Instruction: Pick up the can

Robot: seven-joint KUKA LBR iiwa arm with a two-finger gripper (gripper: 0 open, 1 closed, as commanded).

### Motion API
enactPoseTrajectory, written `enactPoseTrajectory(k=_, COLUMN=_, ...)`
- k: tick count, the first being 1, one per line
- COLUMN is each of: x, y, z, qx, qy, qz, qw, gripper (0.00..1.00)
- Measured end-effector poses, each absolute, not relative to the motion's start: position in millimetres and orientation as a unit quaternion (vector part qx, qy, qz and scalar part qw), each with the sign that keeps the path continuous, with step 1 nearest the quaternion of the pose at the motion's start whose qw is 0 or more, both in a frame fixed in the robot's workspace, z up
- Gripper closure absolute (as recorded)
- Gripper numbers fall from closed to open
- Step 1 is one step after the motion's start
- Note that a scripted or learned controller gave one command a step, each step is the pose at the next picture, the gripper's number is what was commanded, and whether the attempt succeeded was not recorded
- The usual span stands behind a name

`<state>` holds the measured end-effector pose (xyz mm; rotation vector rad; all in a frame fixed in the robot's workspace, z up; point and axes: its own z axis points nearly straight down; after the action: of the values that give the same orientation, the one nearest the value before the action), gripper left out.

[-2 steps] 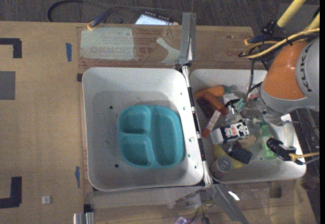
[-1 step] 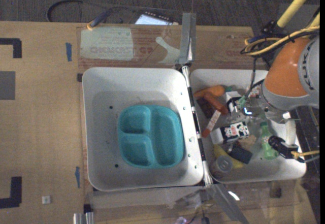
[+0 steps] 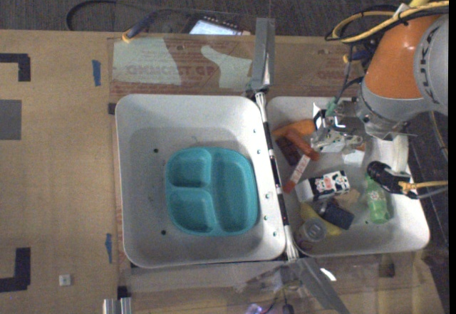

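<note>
Lying at the right bin's (image 3: 417,231) near-left corner, the can (image 3: 311,233) sits well apart from the end effector (image 3: 332,140), whose finger state I cannot tell.

The arm (image 3: 410,67) is cut off at the right edge, and its wrist perhaps hides the gripper fingers.

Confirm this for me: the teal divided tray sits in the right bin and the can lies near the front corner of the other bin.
Not right. The camera view shows the teal divided tray in the left bin. The can lies near the front corner of the other bin, the right bin.
</note>
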<state>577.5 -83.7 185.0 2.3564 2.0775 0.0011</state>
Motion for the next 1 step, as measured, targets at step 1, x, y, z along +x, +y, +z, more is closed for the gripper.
enactPoseTrajectory(k=1, x=577.3, y=-83.8, z=184.7, qx=0.750, qy=0.661, qz=0.0000, qw=0.000, gripper=0.00)
